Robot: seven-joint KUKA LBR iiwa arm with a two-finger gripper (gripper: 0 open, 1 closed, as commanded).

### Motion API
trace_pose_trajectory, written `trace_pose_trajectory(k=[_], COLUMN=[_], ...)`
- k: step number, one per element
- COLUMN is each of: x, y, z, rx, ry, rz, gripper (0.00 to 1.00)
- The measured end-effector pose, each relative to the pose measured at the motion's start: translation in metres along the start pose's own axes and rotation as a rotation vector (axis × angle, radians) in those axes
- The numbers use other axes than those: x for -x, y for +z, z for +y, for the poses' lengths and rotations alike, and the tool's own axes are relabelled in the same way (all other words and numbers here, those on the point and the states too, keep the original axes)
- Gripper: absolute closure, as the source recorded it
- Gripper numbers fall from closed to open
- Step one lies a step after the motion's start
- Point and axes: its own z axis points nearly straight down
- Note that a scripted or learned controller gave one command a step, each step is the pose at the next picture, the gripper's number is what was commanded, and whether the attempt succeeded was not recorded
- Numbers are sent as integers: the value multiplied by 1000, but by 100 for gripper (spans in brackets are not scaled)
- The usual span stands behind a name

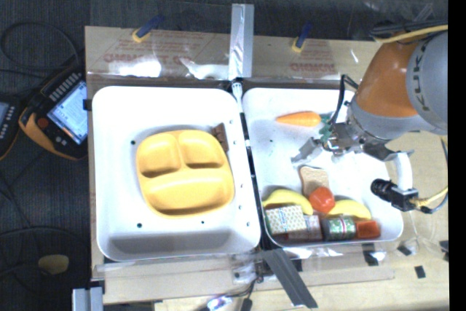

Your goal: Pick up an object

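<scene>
My gripper (314, 139) hangs over the middle of the right bin (378, 105), open, with nothing between its fingers. One grey finger (304, 151) points down-left, just above a slice of bread (313, 177). An orange carrot (297, 118) lies just up-left of the gripper, its tip close to the other finger. Below the bread sit a red tomato (321, 198), yellow bananas (280, 197), a small box (284, 218), a can (339, 227) and a red-capped bottle (366, 229) along the bin's front wall.
The left bin (109, 178) holds a yellow divided plate (184, 170). The grey arm with its orange band (389, 87) reaches in from the right. A black fitting (389, 191) sticks out at the right bin's right side. A handheld pendant (58, 116) lies off the bench at left.
</scene>
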Motion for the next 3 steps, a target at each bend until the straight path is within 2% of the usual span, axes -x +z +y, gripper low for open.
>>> trace_pose_trajectory(k=[1,2,3], x=[10,58,32], y=[75,12,79], z=[-15,0,-15], rx=[15,0,13], ry=[-47,172,243], rz=[-5,-2,-4], gripper=[0,0,0])
